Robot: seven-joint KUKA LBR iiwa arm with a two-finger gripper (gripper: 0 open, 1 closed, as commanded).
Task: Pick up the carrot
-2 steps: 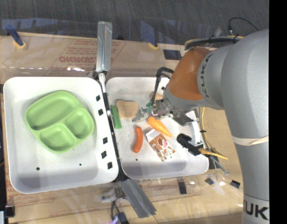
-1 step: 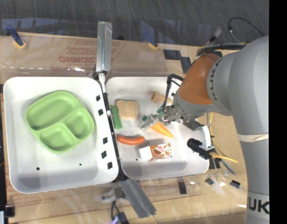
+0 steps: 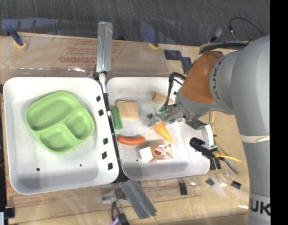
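The carrot (image 3: 164, 132) is a small orange cone lying in the right bin (image 3: 181, 165), right of its middle, with the thin tip pointing to the lower right. My gripper (image 3: 158, 119) hangs down from the orange wrist band right over the carrot's thick upper-left end. It touches or nearly touches that end. The gripper's body hides the contact point.
The right bin also holds a toast slice (image 3: 128, 109), a green strip (image 3: 117, 117), a red sausage (image 3: 131, 140), a small bread piece (image 3: 158, 97) and a white and red packet (image 3: 156, 152). A green divided plate (image 3: 59, 121) lies in the left bin (image 3: 22, 172).
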